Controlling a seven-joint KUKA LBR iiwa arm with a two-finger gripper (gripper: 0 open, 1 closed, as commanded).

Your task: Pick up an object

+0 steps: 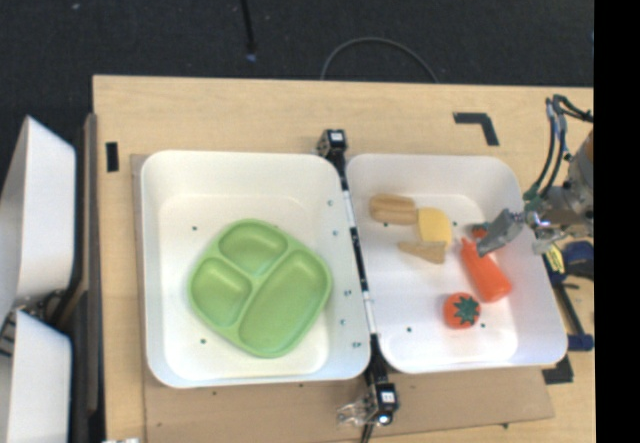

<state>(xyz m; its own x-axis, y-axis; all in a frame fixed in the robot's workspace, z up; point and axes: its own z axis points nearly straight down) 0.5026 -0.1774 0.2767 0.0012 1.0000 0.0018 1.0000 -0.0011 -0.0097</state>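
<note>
The right bin (500, 346) holds several toy foods: a tan roll (392, 209), a yellow block (434, 225), a tan wedge (425, 251), an orange carrot (487, 273) and a red tomato (461, 311). My gripper (497, 231) reaches in from the right edge, low over the bin's right side. It sits just above the carrot's upper end, and I cannot tell whether it touches it. Nothing visibly hangs from it.
The left bin (170, 191) holds a green divided plate (262, 286). A black clamp (333, 142) sits at the top of the seam between the bins, another (378, 399) at the bottom. Cables (556, 146) hang by the arm at the right.
</note>
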